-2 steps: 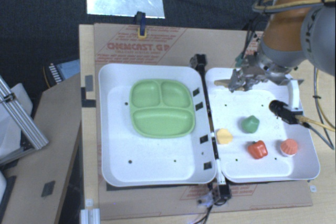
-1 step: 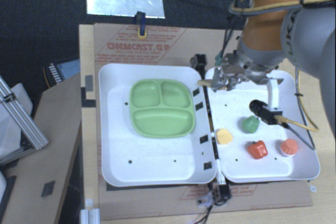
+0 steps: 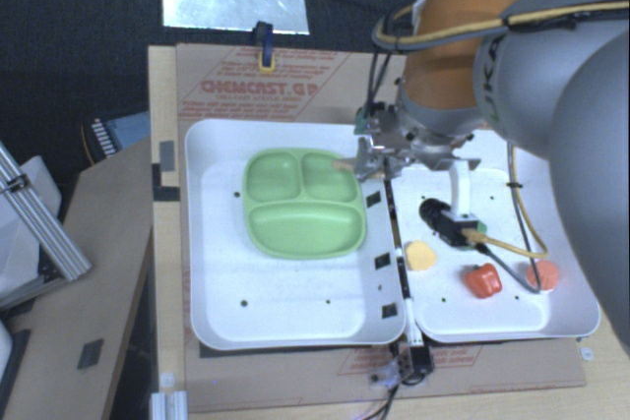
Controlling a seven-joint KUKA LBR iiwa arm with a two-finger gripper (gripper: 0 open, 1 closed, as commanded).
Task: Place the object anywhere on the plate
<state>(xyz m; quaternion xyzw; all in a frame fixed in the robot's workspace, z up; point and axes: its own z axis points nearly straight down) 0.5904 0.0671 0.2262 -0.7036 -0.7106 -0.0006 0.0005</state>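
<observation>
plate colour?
The plate is light green, seen clearly in the camera view.

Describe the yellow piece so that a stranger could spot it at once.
Of the two white bins, take the right bin, the one without the plate. Near its front, beside the divider, lies the yellow piece. It is small, round and yellow; its neighbours to the right are a red piece and an orange piece.
</observation>
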